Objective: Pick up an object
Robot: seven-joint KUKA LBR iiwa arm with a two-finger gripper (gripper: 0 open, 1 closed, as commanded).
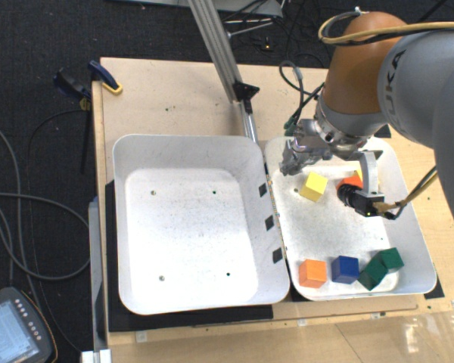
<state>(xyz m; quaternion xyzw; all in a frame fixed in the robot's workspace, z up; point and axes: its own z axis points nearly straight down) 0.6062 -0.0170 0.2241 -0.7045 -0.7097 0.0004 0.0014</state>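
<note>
We see the grey arm with its orange band (359, 44) reaching in over the right-hand shallow white bin (412, 237), its end effector (299, 159) hanging low above that bin's upper left part, close to the rim that meets the neighbouring bin. We cannot tell from this slanted view how the end effector stands, and nothing we can make out sits in its grasp.

Just beside the end effector, slightly below and to its right in the view, lies a small yellow block (314, 186) on the bin floor, apart from the metal tip as far as we can judge. Further right of the end effector a small orange-red piece (353, 179) peeks out, partly hidden behind a black fitting with cables (361, 200) mounted on the wrist.

Well below the end effector, along the near edge of the same bin, we count a row of pieces: an orange cube (312, 272), a blue cube (346, 269) just beside it, and a dark green block (380, 268) touching or nearly touching the blue one.

To the left of the end effector sits the second shallow white bin (129, 203). Both bins rest on the pale wooden worktop (174, 93), and far to the upper left of the end effector a blue and yellow clamp (98, 78) grips the worktop's corner.
</note>
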